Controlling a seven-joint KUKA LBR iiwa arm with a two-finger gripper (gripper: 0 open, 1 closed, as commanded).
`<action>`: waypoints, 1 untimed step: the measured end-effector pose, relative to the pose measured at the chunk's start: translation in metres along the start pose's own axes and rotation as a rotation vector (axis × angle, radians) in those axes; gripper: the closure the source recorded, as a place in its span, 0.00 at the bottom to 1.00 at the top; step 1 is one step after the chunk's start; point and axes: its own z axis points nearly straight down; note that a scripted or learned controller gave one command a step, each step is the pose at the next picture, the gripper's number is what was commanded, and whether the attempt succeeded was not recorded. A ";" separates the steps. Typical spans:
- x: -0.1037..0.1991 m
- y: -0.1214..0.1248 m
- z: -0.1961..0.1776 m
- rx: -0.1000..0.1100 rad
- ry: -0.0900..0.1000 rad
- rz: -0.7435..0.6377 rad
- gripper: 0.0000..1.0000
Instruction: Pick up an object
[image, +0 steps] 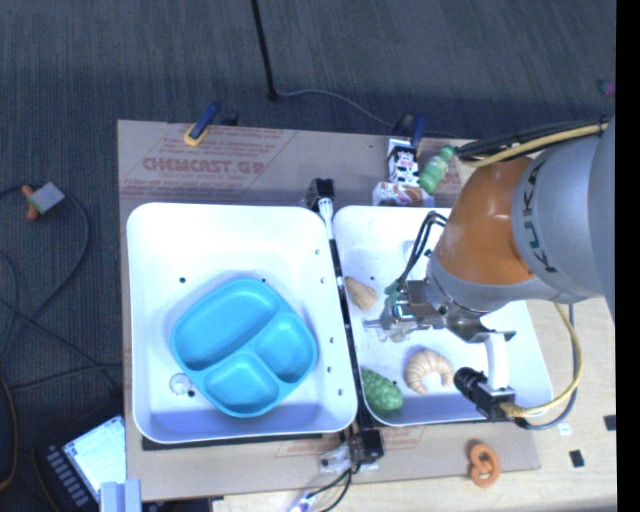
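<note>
Over right bin (380, 225), gripper (398, 318) near croissant (430, 368)

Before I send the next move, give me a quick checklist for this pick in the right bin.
1. Claw over the right bin: ok.
2. Claw open or shut: cannot tell.
3. Object already held: cannot tell; nothing visible between the fingers.
4. Targets within the bin: ok; croissant, green toy and shell lie apart.
5. Blue divided tray in the left bin, clear of the arm: ok.
</note>
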 end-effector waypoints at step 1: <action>0.013 -0.008 0.000 0.000 0.000 -0.001 1.00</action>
